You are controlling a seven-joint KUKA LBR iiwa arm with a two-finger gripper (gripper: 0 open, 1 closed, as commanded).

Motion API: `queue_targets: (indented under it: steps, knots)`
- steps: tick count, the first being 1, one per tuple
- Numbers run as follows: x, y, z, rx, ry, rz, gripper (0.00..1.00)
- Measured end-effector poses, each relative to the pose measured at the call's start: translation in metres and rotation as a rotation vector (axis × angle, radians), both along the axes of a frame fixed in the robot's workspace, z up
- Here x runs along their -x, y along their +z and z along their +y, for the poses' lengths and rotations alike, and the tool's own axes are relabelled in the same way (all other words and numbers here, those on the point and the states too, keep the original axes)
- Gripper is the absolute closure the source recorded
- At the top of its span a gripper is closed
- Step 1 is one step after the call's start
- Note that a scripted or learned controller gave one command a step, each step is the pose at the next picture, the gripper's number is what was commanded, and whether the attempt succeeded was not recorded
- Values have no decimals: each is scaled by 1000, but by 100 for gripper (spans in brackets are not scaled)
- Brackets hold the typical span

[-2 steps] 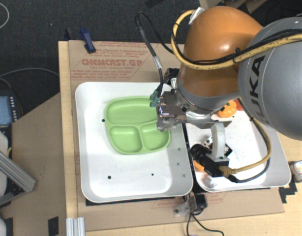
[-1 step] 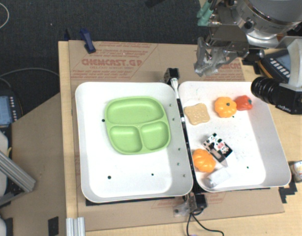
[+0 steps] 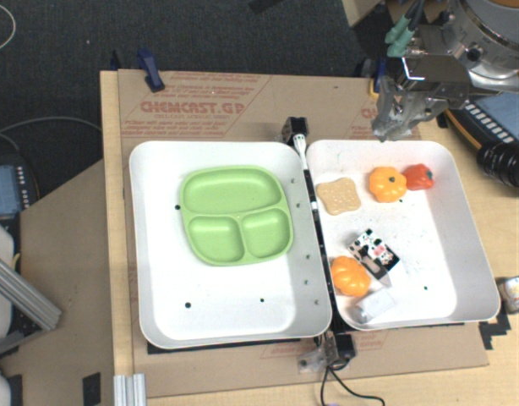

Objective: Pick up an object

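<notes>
One claw (image 3: pixel 393 128), its opening not discernible, hangs beyond the toast (image 3: pixel 338 195); a centred descent is advised.

Glossy white plastic bins (image 3: pixel 158 252) — matt green plastic plate (image 3: pixel 236 214) — brown cardboard bench top (image 3: pixel 200 100).

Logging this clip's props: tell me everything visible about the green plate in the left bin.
The green plate is a pale green divided tray that looks like matte plastic, squarish with rounded corners. It has three compartments: one wide section across the far side and two smaller ones on the near side. All hold nothing. It lies flat and upright on the floor of the left bin, toward the far middle, slightly rotated, with nothing else touching it.
</notes>
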State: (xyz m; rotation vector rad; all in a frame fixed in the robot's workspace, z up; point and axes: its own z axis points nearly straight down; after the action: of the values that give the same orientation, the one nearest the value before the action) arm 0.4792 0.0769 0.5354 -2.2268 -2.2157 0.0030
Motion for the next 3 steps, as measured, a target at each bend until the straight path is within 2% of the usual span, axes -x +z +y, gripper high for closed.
queue_targets:
  steps: [1,2,3]
  knots:
    - [1,-67,-88,1,-6,6,100]
    - [1,-147,-94,0,2,7,100]
    - [0,-96,22,-5,19,-8,100]
